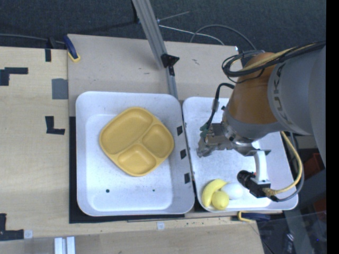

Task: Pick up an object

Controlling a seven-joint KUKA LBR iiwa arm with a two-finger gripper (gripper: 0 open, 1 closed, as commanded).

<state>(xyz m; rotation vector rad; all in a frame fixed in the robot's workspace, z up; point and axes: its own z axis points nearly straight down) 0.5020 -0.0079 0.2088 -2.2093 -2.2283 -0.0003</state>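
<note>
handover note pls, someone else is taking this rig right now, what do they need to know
Gripper: low over the right bin, near its left wall; whether it is open or shut can't be made out, and nothing shows between its tips.
Objects: yellow divided plate in the left bin; banana, a small yellow fruit and a white egg-like item clustered at the right bin's near edge.
Done: nothing visibly picked.
Left: grasp and lift one object.

divided plate (pixel 136 141): mustard yellow, plain
left bin (pixel 87 142): white, faint dark specks
right bin (pixel 204 107): white, speckled
banana (pixel 211 189): bright yellow
round fruit (pixel 220 199): yellow
egg-like object (pixel 233 190): white
arm (pixel 275 97): grey, orange band
bench (pixel 32 142): pale wood, black tape marks
cable, lower right (pixel 297 168): yellow
clip, upper left (pixel 71 49): blue and yellow
</note>
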